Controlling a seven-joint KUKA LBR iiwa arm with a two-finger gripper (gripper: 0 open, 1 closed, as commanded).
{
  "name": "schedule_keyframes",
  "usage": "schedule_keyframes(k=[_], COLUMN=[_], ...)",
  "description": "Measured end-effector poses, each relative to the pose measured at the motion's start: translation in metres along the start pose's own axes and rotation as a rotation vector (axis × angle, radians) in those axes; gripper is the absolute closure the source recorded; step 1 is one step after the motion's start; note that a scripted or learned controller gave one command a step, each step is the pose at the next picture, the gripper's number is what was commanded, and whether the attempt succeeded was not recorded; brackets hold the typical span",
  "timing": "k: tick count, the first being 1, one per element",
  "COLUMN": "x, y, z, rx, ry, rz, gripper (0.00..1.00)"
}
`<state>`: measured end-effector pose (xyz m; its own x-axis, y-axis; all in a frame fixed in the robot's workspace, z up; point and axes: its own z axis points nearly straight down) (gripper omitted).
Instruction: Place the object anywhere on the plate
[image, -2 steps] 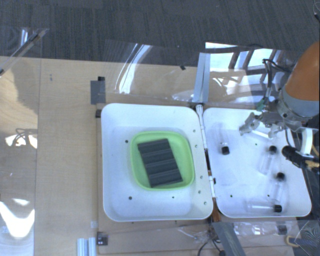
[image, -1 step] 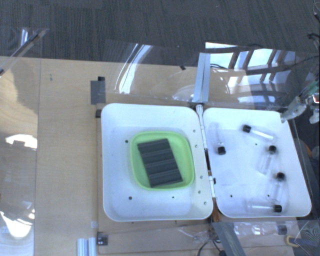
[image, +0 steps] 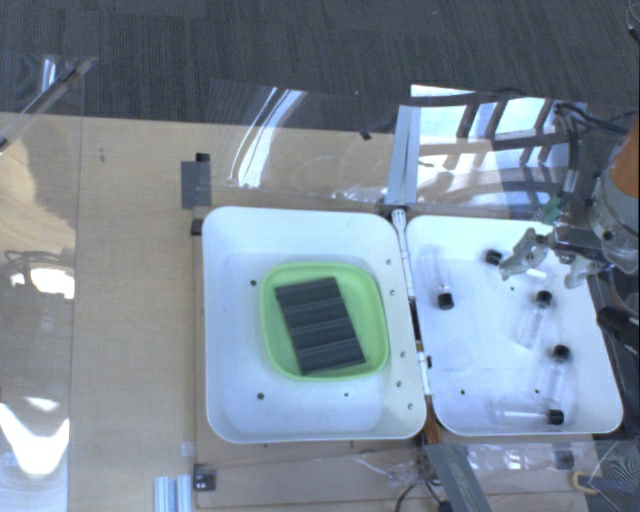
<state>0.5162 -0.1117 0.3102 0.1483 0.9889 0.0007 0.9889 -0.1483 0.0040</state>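
Clear vials with black caps lie scattered in the right bin (image: 430, 395), none gripped. The pincer (image: 547, 262) hangs released over that bin's far right part, its two fingers (image: 518, 254) spread with nothing between them. One cap (image: 493, 257) sits just left of the pincer. A vial (image: 532, 318) lies just below it, and another (image: 551, 372) lower. A fourth (image: 520, 410) lies farthest below, and one (image: 435, 278) well to its left. Far left of the pincer, in the left bin (image: 225, 400), the green plate (image: 272, 345) carries a dark grey ribbed block (image: 318, 325).
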Motion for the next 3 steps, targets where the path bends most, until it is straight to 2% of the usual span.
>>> schedule_keyframes(k=[1, 2, 3], x=[-0.054, 0.042, 0.038], y=[0.042, -0.034, -0.035], z=[-0.083, -0.068, 0.077], rx=[-0.009, -0.004, 0.003], ry=[-0.003, 0.000, -0.001], rz=[0.032, 0.177, 0.529], gripper=[0.00, 0.00, 0.00])
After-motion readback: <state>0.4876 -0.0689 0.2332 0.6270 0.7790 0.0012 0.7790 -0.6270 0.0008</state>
